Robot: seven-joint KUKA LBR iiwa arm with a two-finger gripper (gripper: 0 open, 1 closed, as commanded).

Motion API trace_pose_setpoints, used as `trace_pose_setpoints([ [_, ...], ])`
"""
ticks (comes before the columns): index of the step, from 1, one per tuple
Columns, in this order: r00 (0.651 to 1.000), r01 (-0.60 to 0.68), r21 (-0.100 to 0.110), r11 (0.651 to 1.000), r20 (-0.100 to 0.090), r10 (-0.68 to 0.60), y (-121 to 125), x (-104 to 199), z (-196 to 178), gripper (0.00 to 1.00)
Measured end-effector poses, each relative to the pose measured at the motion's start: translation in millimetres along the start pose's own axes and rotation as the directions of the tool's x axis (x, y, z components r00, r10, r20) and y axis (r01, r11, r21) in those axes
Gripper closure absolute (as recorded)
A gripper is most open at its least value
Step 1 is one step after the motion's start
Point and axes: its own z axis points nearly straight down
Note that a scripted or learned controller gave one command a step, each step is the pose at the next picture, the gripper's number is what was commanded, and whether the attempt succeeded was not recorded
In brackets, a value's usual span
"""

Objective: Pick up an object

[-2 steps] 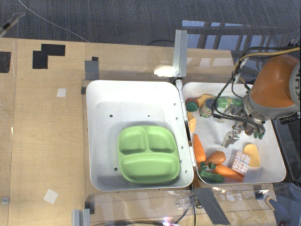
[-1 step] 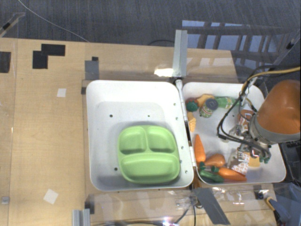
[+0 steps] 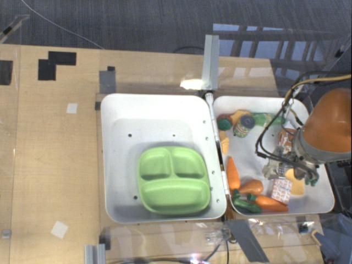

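- Carrots: the two long orange plastic carrots [image 3: 263, 202] lie along the near wall of the right-hand shallow white bin [image 3: 324, 205], with a small dark green toy vegetable [image 3: 246, 204] just beside them.
- Next inward, note the small red-and-white patterned box [image 3: 281, 191] and a pale yellow block [image 3: 297, 187]; either is a likely target.
- Just above these hangs the two-finger gripper [image 3: 290, 168], low over the bin floor. You cannot tell whether it is apart or together, and nothing can be confirmed as gripped.
- Judge the step as approach or grasp attempt; the next move calls for closing on one item, then a straight lift.
- Farther back sit a small round jar with a grey lid [image 3: 242, 125] and a dark green ball-shaped toy [image 3: 224, 123].
- The left-hand white bin [image 3: 124, 120] holds a light green divided plastic plate [image 3: 174, 179].
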Motion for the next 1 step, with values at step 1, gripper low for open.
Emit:
trace_pose_setpoints([
  [1, 0.999, 0.036, 0.0, 0.999, -0.019, -0.036, -51.6, -17.5, -156.5, 1.0],
])
